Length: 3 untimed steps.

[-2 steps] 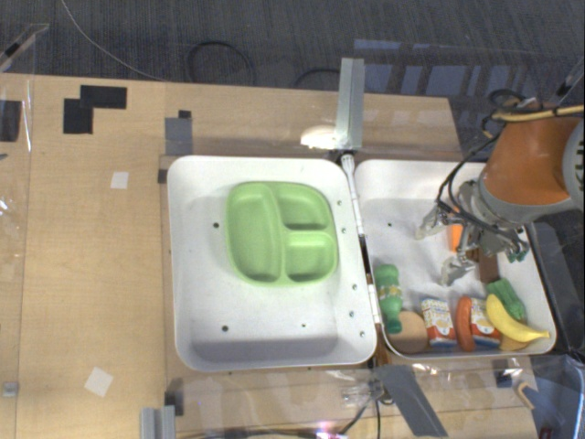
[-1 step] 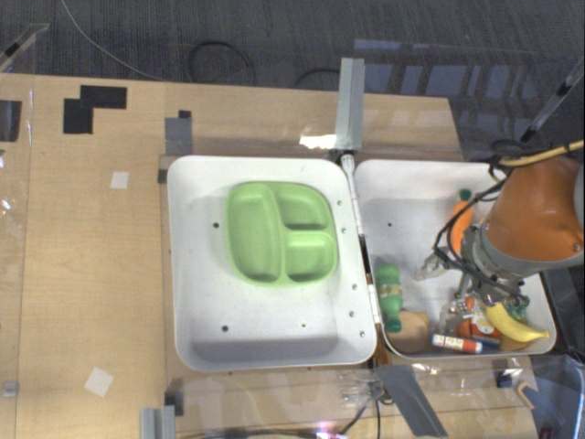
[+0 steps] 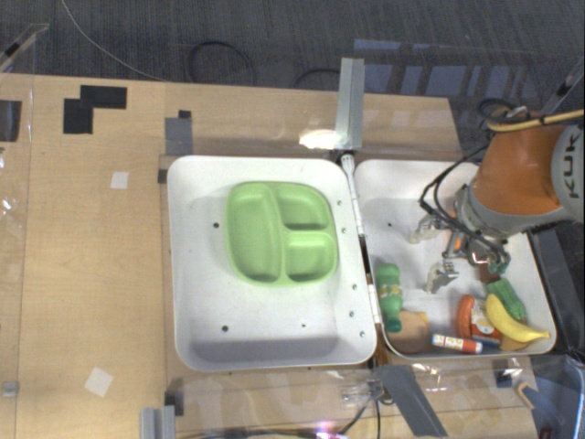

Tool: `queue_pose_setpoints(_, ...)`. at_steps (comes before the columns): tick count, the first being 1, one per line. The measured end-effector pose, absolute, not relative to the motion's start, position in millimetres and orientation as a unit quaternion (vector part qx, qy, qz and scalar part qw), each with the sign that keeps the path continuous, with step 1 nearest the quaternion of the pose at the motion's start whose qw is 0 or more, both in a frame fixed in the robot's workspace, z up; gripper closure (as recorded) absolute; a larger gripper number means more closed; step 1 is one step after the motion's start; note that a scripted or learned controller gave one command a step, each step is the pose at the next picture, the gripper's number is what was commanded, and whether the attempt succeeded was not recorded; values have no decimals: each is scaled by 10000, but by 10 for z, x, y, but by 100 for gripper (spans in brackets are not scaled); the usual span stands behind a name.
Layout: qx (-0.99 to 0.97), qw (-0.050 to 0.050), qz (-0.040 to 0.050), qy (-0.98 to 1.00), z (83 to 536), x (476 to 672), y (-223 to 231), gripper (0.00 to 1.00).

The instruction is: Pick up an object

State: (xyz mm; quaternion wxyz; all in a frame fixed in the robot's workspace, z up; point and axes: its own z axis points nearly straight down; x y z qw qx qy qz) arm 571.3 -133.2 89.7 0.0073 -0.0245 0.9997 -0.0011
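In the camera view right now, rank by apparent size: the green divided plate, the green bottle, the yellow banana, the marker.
1. Green divided plastic plate
2. Green bottle and yellow banana: look alike, unranked
3. White marker with red cap

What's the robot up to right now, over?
End effector low in right white bin, nothing visibly held. Yellow plastic banana and green bottle close by.

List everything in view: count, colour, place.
bins: two, white, side by side on the bench
tray: one, green, three compartments, in the left bin
bottle: one, green, right bin, by the divider
banana: one, yellow, right bin, near corner
marker: one, white with red and blue, near edge of the right bin
arm: one, grey with orange band, over the right bin
gripper: one, low over the right bin's floor
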Motion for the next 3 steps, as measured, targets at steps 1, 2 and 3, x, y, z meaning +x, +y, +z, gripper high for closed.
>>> queue_pose_setpoints(1, -1027, 67, -16, 9947, 894, 5600, -1639, 0)
queue_pose_setpoints(2, -2507, 85, -39, 9680, 904, 5030, -1793, 0)
queue_pose_setpoints(3, -2004, 81, -18, 9797, 897, 5793, -1401, 0)
